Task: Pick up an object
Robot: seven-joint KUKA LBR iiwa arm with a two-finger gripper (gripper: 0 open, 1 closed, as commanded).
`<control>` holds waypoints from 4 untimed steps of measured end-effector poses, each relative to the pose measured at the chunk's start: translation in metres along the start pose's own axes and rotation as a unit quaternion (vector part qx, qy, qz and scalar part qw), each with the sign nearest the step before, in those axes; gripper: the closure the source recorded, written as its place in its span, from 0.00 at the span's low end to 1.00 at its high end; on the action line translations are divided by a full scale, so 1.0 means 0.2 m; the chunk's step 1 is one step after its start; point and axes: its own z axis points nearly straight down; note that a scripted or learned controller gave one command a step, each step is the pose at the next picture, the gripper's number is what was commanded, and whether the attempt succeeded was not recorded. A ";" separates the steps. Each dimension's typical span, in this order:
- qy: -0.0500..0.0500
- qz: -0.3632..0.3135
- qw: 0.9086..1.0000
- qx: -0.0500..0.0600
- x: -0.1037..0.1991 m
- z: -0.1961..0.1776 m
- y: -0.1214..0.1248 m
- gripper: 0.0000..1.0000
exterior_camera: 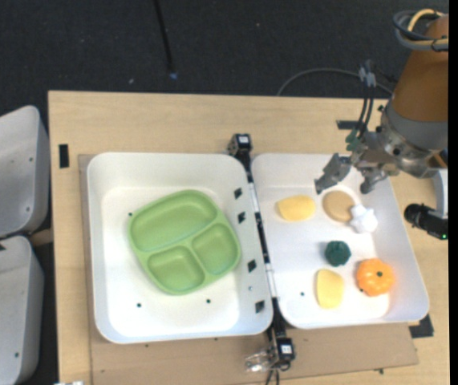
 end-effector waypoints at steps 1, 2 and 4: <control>-0.001 -0.001 1.000 -0.005 0.00 -0.03 0.01 0.00; -0.001 0.000 1.000 -0.003 -0.05 0.21 0.03 0.00; -0.001 0.001 1.000 -0.002 -0.05 0.71 -0.06 0.00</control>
